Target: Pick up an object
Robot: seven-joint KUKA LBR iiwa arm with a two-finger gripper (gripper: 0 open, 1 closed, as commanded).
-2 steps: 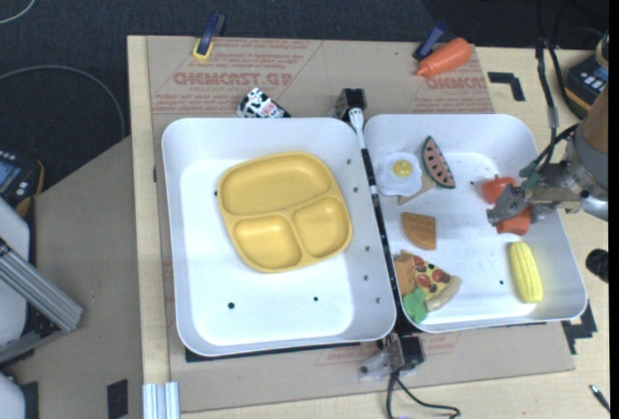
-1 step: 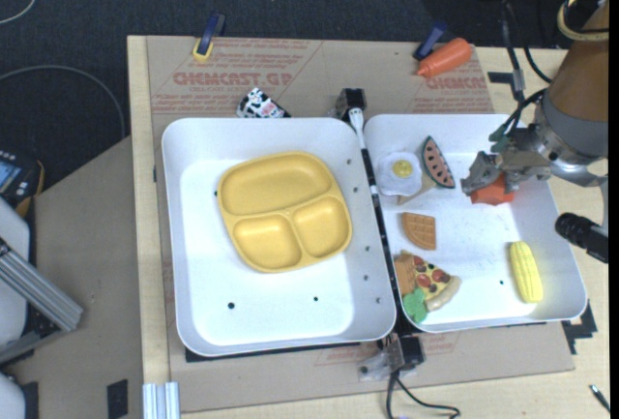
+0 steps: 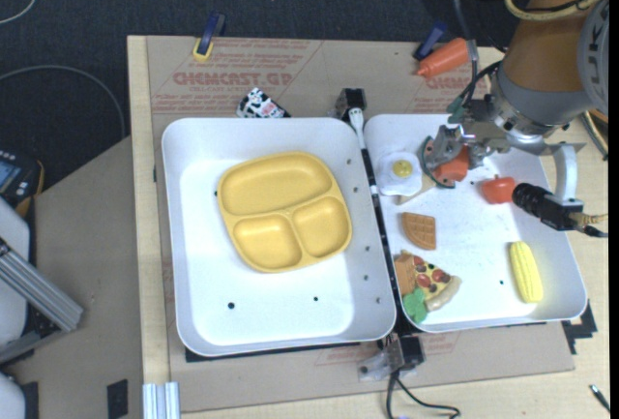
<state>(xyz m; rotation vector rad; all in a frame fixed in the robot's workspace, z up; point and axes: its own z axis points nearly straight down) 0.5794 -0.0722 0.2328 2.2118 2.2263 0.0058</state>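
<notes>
My gripper (image 3: 447, 154) hangs low over the far left part of the right bin (image 3: 571, 286). A red toy (image 3: 452, 172) lies right at its tip, partly hidden by it, and whether it is gripped is unclear. Just left of that lies a fried egg toy (image 3: 399, 169). A second red piece (image 3: 498, 189) lies to the right of the gripper. Nearer the front are a brown waffle piece (image 3: 419, 230), a pizza slice (image 3: 427, 283) and a yellow corn cob (image 3: 525, 271).
The left bin (image 3: 184, 214) holds a yellow divided plate (image 3: 283, 211). A black cylinder (image 3: 542, 202) on the arm reaches over the right bin's right side. An orange carrot toy (image 3: 443, 58) and a small black-and-white toy (image 3: 261, 104) lie on the bench behind the bins.
</notes>
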